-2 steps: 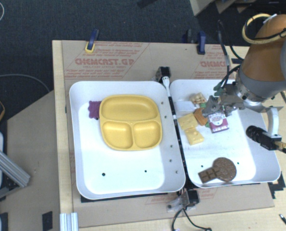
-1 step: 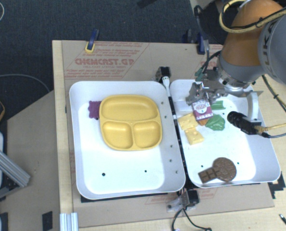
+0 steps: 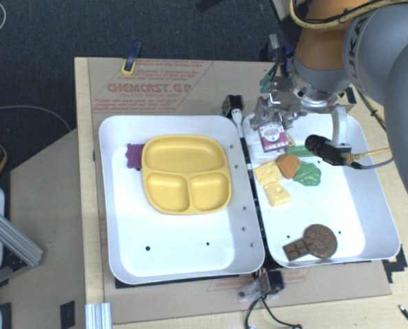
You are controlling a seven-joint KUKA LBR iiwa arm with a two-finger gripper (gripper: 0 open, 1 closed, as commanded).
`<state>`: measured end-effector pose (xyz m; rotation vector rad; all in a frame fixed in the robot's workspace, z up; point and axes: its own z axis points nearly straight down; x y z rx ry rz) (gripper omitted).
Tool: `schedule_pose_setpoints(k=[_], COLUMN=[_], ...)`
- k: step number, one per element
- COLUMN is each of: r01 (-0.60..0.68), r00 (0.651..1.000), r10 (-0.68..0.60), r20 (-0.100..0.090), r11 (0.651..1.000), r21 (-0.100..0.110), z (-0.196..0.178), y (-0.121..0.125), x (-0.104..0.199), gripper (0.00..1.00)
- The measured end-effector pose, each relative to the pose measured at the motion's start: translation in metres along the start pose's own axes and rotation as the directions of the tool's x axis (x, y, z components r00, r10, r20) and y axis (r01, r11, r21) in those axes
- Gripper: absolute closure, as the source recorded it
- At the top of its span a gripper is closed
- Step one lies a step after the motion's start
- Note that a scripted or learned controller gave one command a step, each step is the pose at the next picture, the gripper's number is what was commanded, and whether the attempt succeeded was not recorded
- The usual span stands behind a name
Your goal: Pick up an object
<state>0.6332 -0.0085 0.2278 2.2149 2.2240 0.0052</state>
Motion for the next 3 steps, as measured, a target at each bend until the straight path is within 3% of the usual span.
schedule_pose_setpoints(k=[1, 2, 3], r01=[0.001, -0.006, -0.003], r00=[1.000, 1.000, 1.000], r10=[-0.001, 0.006, 0.003], r20=[-0.001, 0.001, 0.001], r11=[1.000, 1.000, 1.000], r21=[0.000, 0.009, 0.003], z=[-0.006, 0.013, 0.010], y=[0.021, 0.021, 0.023], x=[0.035, 0.023, 0.035], gripper=[1.00, 1.00, 1.00])
